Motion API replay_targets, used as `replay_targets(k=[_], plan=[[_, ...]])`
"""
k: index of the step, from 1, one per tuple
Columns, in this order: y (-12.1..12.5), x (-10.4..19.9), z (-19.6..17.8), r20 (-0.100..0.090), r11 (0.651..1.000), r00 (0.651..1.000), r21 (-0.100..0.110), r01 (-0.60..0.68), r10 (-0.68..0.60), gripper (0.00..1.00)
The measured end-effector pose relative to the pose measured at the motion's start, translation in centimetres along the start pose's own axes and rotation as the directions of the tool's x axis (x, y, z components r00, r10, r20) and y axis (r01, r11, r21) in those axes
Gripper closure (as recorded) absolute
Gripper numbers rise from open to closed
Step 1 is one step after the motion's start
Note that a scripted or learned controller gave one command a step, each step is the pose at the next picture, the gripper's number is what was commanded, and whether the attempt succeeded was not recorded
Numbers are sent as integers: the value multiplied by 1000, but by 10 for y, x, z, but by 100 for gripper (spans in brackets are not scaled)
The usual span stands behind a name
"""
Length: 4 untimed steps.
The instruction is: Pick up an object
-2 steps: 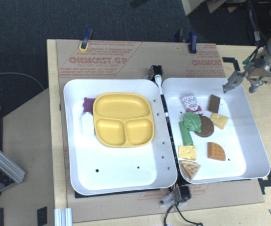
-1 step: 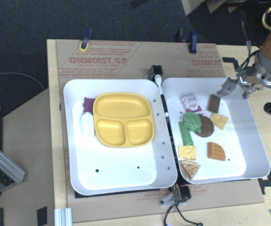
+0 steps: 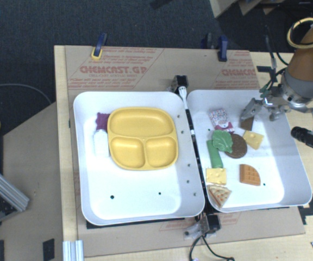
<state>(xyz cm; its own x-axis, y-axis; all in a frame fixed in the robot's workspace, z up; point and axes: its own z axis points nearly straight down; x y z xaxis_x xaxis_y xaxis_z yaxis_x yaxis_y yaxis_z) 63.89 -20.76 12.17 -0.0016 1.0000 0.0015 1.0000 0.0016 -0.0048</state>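
The gripper (image 3: 252, 113) hovers at the right bin's (image 3: 287, 197) far edge, seemingly open and empty, just beside the cheese cube (image 3: 253, 140), which looks light, stiff and best pinched across its flat sides.

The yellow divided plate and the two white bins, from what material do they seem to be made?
The yellow divided plate looks like moulded plastic with a matte, slightly satin finish: uniform colour, rounded compartment edges. The left bin and right bin look like thin formed plastic, smooth and faintly glossy, with rounded corners; painted metal cannot be excluded.
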Motion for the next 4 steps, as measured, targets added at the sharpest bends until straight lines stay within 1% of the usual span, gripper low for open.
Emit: replay_targets(k=[1, 2, 3, 4], plan=[[-1, 1, 40, 0, 1000, 1000, 1, 0, 0, 0], [1, 1, 25, 3, 1000, 1000, -6, 2, -2, 100], [4, -8, -35, 5, 1000, 1000, -13, -1, 1, 100], [11, -7, -81, 5, 1000, 1000, -13, 0, 0, 100]])
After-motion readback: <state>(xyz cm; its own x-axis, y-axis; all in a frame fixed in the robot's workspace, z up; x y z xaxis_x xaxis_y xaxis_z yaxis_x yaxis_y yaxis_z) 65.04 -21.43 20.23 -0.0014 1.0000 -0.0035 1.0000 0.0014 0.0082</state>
